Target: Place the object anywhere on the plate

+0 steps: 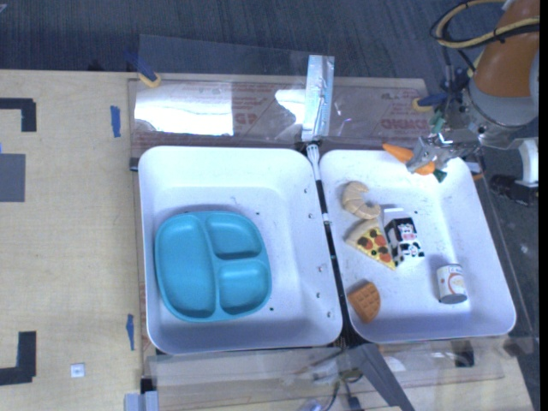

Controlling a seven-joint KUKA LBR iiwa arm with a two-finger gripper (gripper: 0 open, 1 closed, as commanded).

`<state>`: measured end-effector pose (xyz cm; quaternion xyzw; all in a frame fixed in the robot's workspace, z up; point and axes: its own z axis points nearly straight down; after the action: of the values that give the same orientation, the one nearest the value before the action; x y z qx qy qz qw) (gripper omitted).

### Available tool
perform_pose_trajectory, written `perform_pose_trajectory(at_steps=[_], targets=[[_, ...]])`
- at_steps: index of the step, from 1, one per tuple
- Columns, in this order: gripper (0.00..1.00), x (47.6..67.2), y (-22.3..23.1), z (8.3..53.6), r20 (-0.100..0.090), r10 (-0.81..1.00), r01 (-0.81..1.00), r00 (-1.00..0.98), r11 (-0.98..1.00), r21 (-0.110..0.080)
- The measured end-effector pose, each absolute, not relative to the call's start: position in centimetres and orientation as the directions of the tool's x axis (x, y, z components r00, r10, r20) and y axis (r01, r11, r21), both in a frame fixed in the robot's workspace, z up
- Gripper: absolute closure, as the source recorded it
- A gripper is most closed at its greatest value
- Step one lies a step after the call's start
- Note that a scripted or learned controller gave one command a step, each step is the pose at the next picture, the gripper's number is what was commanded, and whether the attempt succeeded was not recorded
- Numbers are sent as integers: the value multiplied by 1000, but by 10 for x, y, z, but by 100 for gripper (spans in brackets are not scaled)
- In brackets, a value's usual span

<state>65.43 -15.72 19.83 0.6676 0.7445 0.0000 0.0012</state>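
Observation:
A blue divided plate (pixel 212 265) lies in the left bin (pixel 171 174). At the far edge of the right bin (pixel 479 255), my gripper (pixel 429 154) hangs over the rim. An orange toy carrot (pixel 400 153) with a green tip sits crosswise between its fingers. The carrot pokes out to the left of the fingers, and its green end shows to their right. It appears lifted above the bin's far wall.
On the right bin's floor lie a croissant (pixel 358 198), a pizza slice (pixel 373 245), a black-and-white toy (pixel 404 238), a small can (pixel 450 282) and an orange waffle piece (pixel 366 300). A clear plastic sheet (pixel 257 110) lies behind the bins.

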Motion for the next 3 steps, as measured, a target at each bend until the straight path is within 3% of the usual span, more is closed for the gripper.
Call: perform_pose_trajectory(at_steps=[1, 2, 3], targets=[[100, 664, -38, 181, 3, 999, 999, 52, -52, -18], [100, 657, 49, 182, -6, 998, 998, 66, -66, -12], [100, 645, 87, 146, 0, 997, 996, -84, 84, 4]])
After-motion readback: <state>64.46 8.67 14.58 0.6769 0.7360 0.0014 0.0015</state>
